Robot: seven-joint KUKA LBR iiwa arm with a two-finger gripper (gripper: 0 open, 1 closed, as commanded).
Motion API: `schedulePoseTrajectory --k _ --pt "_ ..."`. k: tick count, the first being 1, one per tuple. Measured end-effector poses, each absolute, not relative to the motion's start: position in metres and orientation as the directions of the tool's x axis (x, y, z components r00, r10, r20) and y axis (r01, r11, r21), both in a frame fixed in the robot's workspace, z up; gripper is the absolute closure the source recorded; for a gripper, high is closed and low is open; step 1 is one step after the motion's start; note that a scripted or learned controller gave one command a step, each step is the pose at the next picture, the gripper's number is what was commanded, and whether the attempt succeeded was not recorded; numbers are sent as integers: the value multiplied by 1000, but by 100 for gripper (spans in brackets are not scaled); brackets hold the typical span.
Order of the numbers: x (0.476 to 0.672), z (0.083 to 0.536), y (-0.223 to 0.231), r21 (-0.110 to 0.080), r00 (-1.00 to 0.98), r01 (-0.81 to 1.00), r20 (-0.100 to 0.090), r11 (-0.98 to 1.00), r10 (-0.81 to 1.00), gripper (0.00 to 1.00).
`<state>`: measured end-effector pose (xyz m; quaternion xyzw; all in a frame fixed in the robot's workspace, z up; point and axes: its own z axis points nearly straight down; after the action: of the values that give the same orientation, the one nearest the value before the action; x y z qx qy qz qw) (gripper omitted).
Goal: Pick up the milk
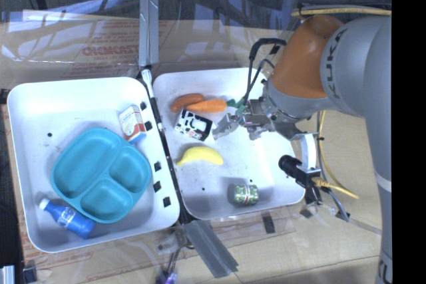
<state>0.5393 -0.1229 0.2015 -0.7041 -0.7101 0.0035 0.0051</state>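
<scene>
The milk (193, 124) is a small black-and-white carton lying in the right bin (286, 193), near its left wall and just below a carrot (209, 105). My gripper (240, 128) hangs over the middle of the right bin, just right of the milk and a little above it. Its fingers stand open with nothing between them. The left fingertip (223, 129) is close to the carton's right edge; I cannot tell whether it touches.
The right bin also holds a sausage (186, 101), a banana (200, 155) and a green can (245, 194). In the left bin (40, 96) lie a blue divided plate (100, 173), a red-and-white carton (131, 122) and a blue bottle (66, 217).
</scene>
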Motion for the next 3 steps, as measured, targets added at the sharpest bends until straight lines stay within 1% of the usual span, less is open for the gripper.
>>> schedulePoseTrajectory --k 1,2,3 --pt "632 157 -102 -11 -93 996 2 93 996 0" --pt "637 115 -94 22 -240 971 -6 240 971 0" --pt "627 109 -93 35 -347 937 -11 347 938 0"
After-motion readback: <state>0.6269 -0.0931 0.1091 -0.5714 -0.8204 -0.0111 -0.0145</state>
